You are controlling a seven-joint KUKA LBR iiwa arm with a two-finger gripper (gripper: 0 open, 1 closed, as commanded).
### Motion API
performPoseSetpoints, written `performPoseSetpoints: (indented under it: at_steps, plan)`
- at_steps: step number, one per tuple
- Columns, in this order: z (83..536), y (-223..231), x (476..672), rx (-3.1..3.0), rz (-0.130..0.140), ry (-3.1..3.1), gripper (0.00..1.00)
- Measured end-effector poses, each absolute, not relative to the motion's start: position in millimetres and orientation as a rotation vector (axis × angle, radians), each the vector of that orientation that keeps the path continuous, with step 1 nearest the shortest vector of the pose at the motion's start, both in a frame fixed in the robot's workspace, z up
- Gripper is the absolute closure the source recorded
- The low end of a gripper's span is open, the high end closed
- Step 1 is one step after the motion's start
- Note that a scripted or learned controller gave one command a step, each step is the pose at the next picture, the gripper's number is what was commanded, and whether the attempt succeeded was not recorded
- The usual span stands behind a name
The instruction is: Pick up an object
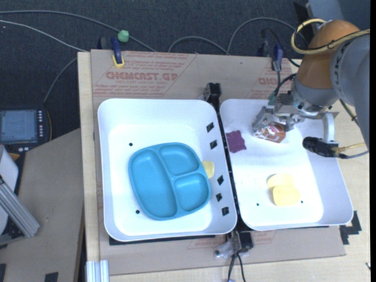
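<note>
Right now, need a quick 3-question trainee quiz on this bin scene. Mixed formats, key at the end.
1. True or false: the blue divided tray lies in the left bin.
2. Which lies nearest the divider between the bins? A) purple piece B) yellow pieces C) reddish-brown object
3. Fill in: the gripper is over the ___ bin.

Key: 1 true; 2 A; 3 right.
</note>
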State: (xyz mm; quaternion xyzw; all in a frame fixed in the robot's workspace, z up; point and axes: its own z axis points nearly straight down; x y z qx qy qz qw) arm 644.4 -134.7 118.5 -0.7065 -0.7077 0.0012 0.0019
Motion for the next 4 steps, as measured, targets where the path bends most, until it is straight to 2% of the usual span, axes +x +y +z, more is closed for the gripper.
performPoseSetpoints:
  at_steps: [1,2,3,4]
  plan:
    - [107.4,-136.6,649.4,-2.231,-0.012,-2.231,0.00]
    - [119.3,-135.3,651.9,-2.232,-0.022,-2.238,1.00]
    - [179.9,-143.8,653.3,-2.224,-0.006,-2.226,1.00]
    - [234.6,-143.7,654.7,-2.224,-0.006,-2.227,1.00]
